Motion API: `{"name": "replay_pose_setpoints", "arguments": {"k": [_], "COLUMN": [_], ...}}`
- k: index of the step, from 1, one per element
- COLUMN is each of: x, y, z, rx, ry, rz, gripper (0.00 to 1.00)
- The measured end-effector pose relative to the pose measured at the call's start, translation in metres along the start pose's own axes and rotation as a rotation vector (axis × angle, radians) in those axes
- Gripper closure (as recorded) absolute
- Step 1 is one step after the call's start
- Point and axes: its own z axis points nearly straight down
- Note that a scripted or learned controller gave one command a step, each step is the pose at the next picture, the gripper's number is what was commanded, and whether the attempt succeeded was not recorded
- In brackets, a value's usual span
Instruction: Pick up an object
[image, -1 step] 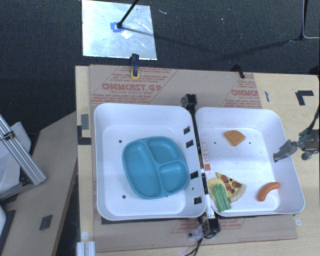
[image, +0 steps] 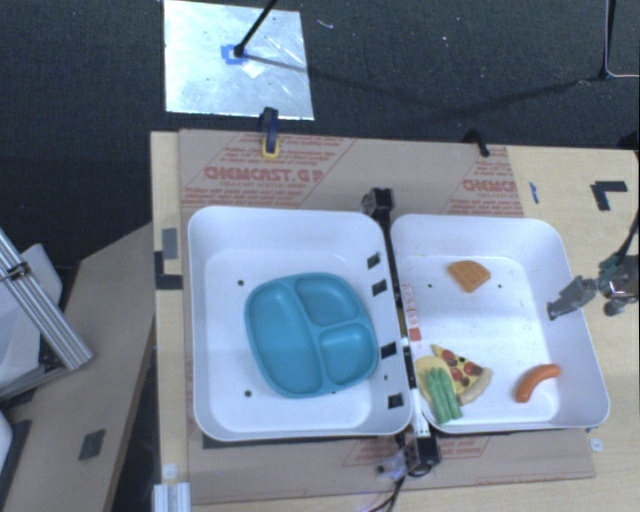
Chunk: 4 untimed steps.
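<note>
Four small food items lie in the right bin (image: 560, 250): an orange cracker-like piece (image: 469, 275) near its far middle, a toy pizza slice (image: 462, 372) at the near left, a green bean-like piece (image: 441, 391) touching the slice's left side, and an orange sausage (image: 536, 381) toward the near right. The sausage's long axis runs from near-left to far-right, its far end slightly raised in a gentle curve. The pizza slice has its point aimed to the right, with the green piece lying roughly along the near–far direction beside it. The hand (image: 566, 301) enters from the right edge, over the right rim of this bin, tilted so its grey tip points down and to the left; whether its tips are apart or together cannot be told at this size, and nothing is visible between them. It is well apart from every item, with the sausage nearest. The left bin (image: 215, 240) holds a blue sectioned plate (image: 310, 333) with three compartments. Both bins sit side by side on brown printed cardboard (image: 260, 170) laid on the pale desk (image: 165, 200). Beyond the desk, dark carpet (image: 80, 80) bears a shiny metal sheet (image: 238, 60).
</note>
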Motion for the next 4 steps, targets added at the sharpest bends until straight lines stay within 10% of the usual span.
{"name": "replay_pose_setpoints", "arguments": {"k": [3,4], "x": [0.013,0.011], "y": [0.011,0.012], "z": [0.165,0.152], "rx": [0.004,-0.001], "ry": [0.002,0.0], "rz": [0.001,0.002], "gripper": [0.0,1.0]}}
